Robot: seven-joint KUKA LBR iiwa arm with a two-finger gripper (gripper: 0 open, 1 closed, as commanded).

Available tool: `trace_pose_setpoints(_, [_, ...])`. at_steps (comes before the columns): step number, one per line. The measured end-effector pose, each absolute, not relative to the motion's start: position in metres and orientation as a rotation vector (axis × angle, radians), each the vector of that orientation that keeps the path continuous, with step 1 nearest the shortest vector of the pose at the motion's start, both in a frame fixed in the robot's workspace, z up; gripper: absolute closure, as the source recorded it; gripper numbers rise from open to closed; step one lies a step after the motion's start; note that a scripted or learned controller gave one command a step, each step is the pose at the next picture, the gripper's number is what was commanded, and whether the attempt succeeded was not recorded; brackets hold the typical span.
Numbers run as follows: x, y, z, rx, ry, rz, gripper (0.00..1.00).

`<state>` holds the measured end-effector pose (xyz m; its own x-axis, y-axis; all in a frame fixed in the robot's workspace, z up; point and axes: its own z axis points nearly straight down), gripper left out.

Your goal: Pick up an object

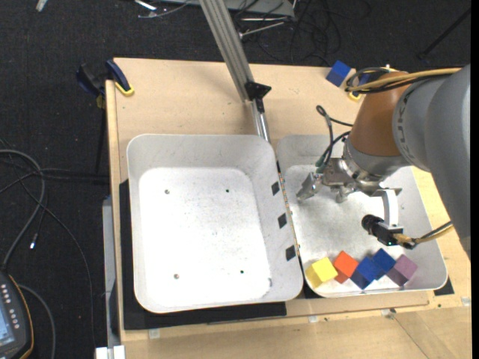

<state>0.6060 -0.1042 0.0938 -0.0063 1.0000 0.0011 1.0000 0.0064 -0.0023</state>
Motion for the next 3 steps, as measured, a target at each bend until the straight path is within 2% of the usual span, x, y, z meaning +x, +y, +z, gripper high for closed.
trace_pose_setpoints(1, [0.607, -0.107, 0.106, -2.223, -2.222, -0.002, 1.0])
trace_pose_setpoints(3, [0.608, -0.107, 0.126, -2.226, -2.221, -0.005, 1.0])
